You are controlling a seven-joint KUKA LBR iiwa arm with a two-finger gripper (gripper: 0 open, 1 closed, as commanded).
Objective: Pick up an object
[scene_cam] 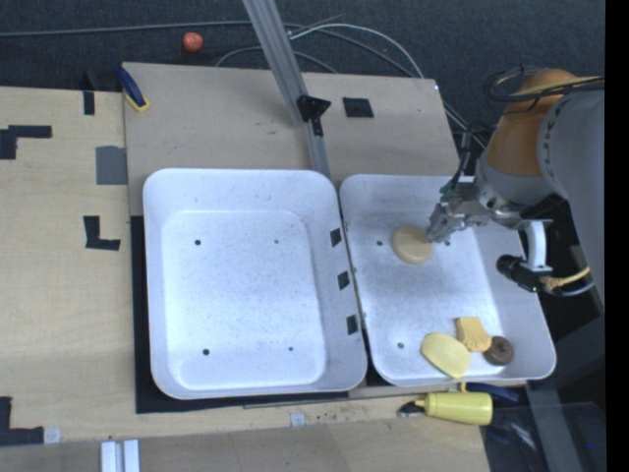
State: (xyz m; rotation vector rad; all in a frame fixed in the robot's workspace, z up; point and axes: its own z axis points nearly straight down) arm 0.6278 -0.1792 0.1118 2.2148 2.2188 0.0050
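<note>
Jaws first: I am not able to tell from this slanted overhead view whether they are spread or closed, because the gripper [439, 226] is reading as one dark cluster at the arm's tip. It is sitting low in the right bin [378, 273], just beside the upper right edge of the tan round object [412, 245], perhaps touching it; nothing is showing between its tips, so I am not counting anything as held.

That tan round piece is lying in the upper middle of the right bin, nearer the far rim than the near one, and I am treating it as the target. As I am judging it, the tool is approaching off-centre, toward the object's right side. To grasp well I am wanting the tips centred over the piece, straddling it on both sides, then descending straight and closing gently so the rounded shape is not squirting sideways.

Along the bin's near right corner a yellow oval object [445, 354], a small orange block [473, 333] and a dark ring [499, 351] are clustering close together, well apart from the target. The left bin [157, 264] is sitting alongside, touching the right one along their shared edge.
</note>
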